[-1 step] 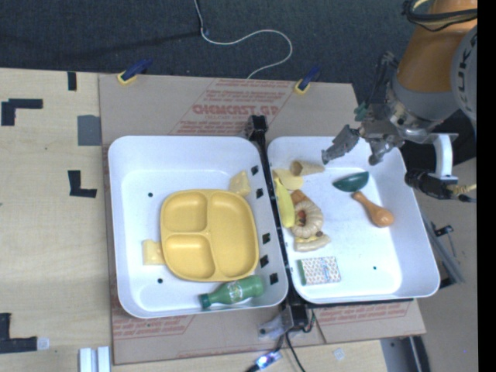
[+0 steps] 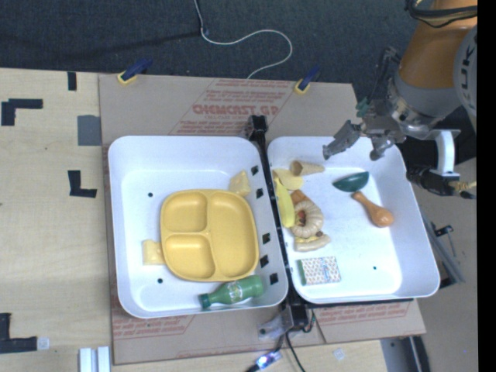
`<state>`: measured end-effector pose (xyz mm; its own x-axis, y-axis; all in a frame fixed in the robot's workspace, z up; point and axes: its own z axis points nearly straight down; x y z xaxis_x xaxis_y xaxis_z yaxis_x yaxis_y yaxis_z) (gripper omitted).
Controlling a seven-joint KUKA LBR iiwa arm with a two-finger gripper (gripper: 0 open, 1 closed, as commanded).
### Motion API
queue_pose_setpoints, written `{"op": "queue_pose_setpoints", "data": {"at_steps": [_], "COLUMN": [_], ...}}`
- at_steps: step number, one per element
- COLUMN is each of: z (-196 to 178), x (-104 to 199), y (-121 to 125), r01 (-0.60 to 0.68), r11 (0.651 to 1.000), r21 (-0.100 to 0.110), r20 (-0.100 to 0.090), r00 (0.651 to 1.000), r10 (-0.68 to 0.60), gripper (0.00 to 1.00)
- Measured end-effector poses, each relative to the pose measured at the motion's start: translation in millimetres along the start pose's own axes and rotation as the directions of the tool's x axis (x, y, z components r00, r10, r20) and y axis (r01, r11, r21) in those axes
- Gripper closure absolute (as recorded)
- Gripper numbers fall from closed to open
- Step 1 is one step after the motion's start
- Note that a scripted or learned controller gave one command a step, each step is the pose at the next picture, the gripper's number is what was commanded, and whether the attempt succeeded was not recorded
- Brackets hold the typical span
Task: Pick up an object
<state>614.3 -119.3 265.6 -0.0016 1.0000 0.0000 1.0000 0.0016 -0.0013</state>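
1. The fingers of the gripper [image 2: 359, 145] are spread apart with nothing between them, above the far edge of the right bin [image 2: 411, 242].
2. Nothing is lifted yet; the reach, closing and raising all seem left to do.
3. The nearest thing, a ladle [image 2: 363, 194], lies flat in the right bin just below the gripper.
4. Its long axis runs diagonally: green bowl toward the far left, wooden handle toward the near right.

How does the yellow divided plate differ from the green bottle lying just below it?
The yellow divided plastic plate is broad, flat and squarish; the green plastic bottle is slim and lies on its side. The plate fills the bin's middle; the bottle lies by the near wall. Both sit in the left white bin.
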Motion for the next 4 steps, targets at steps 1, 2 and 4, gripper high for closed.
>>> {"op": "queue_pose_setpoints", "data": {"at_steps": [1, 2, 4], "z": [64, 108, 181], "x": [0, 4, 1], "y": [4, 2, -1], "r01": [0.000, 0.000, -0.001], "r11": [1.000, 1.000, 1.000], "r21": [0.006, 0.005, -0.001], "r20": [0.000, 0.000, 0.004], "r00": [1.000, 1.000, 1.000], "r10": [0.000, 0.000, 0.001], "gripper": [0.00, 0.00, 0.00]}}
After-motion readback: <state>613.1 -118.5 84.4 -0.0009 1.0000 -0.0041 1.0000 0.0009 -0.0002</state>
